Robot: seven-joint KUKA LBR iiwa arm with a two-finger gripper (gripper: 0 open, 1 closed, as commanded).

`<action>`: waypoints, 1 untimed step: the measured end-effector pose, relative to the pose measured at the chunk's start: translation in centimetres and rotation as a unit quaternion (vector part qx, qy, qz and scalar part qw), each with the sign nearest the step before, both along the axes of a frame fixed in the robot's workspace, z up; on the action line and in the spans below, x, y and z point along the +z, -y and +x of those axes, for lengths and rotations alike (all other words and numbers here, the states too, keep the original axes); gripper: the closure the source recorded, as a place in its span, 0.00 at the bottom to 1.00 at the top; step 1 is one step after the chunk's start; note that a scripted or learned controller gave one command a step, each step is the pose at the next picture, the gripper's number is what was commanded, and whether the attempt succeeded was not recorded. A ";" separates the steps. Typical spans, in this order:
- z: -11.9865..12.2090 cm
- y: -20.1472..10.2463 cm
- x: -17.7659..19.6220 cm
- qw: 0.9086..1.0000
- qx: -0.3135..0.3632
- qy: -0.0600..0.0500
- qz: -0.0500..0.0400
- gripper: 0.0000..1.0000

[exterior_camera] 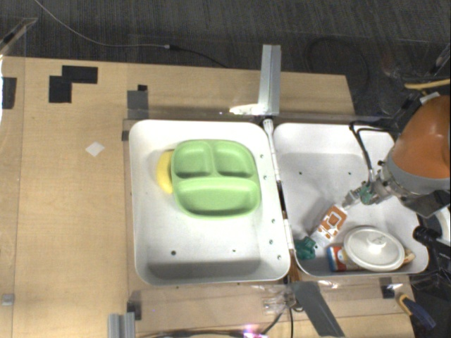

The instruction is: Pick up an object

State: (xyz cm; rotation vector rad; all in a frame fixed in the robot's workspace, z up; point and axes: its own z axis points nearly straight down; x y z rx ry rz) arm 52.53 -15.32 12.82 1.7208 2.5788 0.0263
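Worktop [63, 210] of pale wood carries two white bins, and the right bin [310, 153] serves as landmark. Left of it, the left bin [204, 259] holds a green divided tray [213, 177] over a yellow object [163, 172]. The grey and orange arm [423, 146] leans over the right bin's right side, its jaws [365, 193] low inside; whether they are apart cannot be told. Near the bin's front wall lie a white lidded pot [372, 248], an orange-and-white bottle [330, 224] just left of the jaws with unreadable label, and a small teal object [306, 248].
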 end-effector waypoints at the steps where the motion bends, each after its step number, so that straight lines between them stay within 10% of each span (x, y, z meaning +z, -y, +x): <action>1: -0.1 0.0 -0.1 1.000 0.000 -0.001 0.000 0.00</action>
